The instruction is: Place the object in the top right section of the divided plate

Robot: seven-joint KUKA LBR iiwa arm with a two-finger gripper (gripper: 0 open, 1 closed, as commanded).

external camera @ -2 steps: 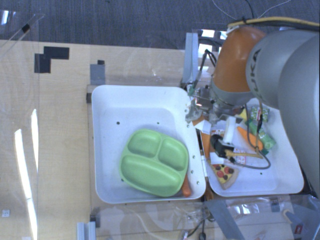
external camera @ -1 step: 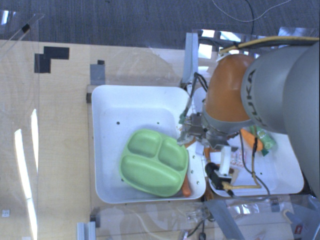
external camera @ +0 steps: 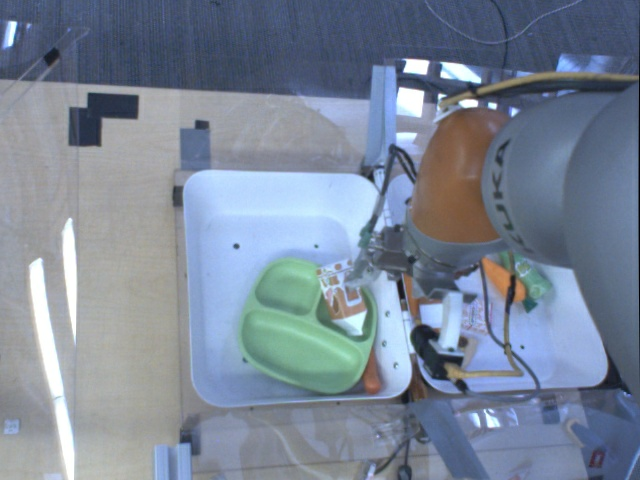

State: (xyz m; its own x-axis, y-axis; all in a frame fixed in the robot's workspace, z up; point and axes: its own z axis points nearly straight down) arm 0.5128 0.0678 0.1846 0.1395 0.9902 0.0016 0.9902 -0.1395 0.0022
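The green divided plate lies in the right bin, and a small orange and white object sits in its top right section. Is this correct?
Not quite: the camera view shows the green divided plate in the left bin, not the right one. The small orange and white object does sit in its top right section.

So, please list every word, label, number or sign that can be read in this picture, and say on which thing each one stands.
"KUK": dark letters running down the grey arm, cut off below by the edge of the casing.
Orange and white printed packet in the top right section of the green divided plate: the printing is too blurred to read.
White card with reddish marks in the right bin: too small to read.
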